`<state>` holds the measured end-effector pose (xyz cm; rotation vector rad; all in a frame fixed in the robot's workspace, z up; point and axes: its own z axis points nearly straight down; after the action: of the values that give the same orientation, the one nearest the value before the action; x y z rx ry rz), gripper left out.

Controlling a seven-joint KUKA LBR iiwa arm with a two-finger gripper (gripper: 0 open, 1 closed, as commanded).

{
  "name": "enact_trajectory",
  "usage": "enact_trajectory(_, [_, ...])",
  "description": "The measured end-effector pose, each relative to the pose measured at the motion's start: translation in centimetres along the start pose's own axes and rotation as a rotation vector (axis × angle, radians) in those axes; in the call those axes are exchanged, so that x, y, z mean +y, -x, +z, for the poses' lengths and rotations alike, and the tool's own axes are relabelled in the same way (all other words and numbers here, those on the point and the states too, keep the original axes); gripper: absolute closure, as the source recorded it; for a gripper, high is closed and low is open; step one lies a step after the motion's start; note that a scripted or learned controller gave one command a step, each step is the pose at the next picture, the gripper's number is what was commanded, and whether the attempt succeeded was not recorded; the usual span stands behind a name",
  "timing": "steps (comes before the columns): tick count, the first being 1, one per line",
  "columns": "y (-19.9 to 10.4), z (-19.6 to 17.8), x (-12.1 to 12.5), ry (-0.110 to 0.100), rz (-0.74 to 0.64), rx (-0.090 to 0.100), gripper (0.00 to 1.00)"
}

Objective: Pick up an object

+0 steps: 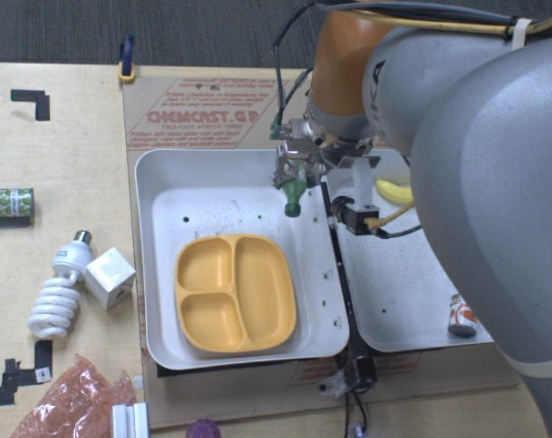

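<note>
**Green marker pinched over the left bin**

At the top right corner of the left bin (152, 245), I see a green marker (293, 199) hanging upright, its upper end clamped between the fingers of the pincer (290, 177). Just below it lies a yellow divided plate (234, 292) on the bin floor. In the right bin (394, 322) I can make out a banana (393, 191) near the arm and a small orange-and-white thing (460, 316) by the lower edge. Out on the counter (47, 153) to the left sit a spiral bulb (58, 296), a white cube (109, 277) and a green can (12, 204).
</note>
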<state>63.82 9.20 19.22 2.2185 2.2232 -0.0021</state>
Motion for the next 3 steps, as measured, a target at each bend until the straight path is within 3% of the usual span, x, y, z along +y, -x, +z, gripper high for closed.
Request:
enact_trajectory(1, [0.0,-0.9,0.0,0.0,-0.002,-0.002,1.0])
enact_trajectory(2, [-4.6,-2.1,2.1,0.0,0.0,0.0,1.0])
enact_trajectory(3, [-3.4,-1.7,2.1,-0.001,0.001,0.0,1.0])
